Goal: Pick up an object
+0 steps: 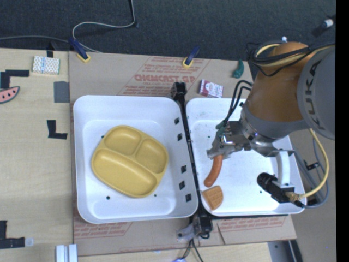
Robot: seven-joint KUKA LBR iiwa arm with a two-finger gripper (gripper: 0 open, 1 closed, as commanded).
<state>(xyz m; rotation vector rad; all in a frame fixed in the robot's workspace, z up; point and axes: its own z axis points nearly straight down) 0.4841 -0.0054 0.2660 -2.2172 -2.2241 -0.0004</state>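
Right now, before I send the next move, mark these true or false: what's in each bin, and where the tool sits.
1. The yellow divided plate lies in the left bin. True.
2. The hot dog lies in the left bin. False: it is in the right bin, near the divider.
3. The tool is over the right bin, at the hot dog's upper end. True.
4. The tan waffle piece sits on the yellow plate. False: it lies in the right bin's lower left corner, just below the hot dog.
5. The arm reaches over the left bin. False: it stays above the right bin.
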